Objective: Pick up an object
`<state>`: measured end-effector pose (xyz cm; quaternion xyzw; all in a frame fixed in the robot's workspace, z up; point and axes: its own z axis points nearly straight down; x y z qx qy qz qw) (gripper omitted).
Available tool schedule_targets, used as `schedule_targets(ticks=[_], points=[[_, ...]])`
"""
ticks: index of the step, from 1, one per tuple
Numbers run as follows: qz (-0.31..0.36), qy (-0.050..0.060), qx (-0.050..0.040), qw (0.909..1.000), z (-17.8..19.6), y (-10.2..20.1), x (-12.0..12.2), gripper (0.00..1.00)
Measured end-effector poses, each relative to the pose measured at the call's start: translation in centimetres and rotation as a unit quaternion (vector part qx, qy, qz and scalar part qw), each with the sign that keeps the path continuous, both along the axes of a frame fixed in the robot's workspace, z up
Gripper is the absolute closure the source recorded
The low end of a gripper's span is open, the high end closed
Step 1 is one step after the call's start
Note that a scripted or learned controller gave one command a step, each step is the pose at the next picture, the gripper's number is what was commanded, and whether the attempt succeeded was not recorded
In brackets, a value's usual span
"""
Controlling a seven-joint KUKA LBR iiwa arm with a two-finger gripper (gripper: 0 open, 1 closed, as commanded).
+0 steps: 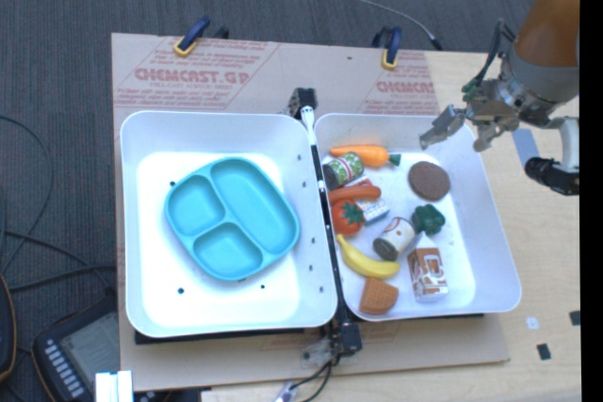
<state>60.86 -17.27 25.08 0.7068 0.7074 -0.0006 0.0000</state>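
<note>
The hand (pixel 464 129) hangs above the far right corner of the right bin (pixel 499 245), its two fingers spread apart with nothing between them. No object is picked yet, so the step in hand looks like choosing a target and coming down on it. The brown disc (pixel 429 180) lies nearest, just below the hand, with bare white floor around it; it would probably be the cleaner choice, though it sits flat and low (the fingers would need to reach almost to the bin floor). The carrot (pixel 361 155) is also close and has room along its sides. Things further forward are crowded, and a descent there risks nudging neighbours.

The right bin also holds a green can (pixel 343 168), a tomato (pixel 349 217), a banana (pixel 366 261), a broccoli piece (pixel 429 219), a small carton (pixel 429 273) and a slice of bread (pixel 379 297). The left bin (pixel 141 231) holds a blue divided plate (pixel 232 217), its three compartments bare. Both bins rest on the worktop (pixel 311 75).
</note>
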Motion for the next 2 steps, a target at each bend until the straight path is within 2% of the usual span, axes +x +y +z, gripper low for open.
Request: schedule_targets(ticks=[1, 2], points=[[0.0, 0.0, -0.0008, 1.0, -14.6, 3.63, 2.13, 0.0], [0.0, 0.002, -0.0002, 1.0, -13.71, 3.66, 2.05, 1.0]])
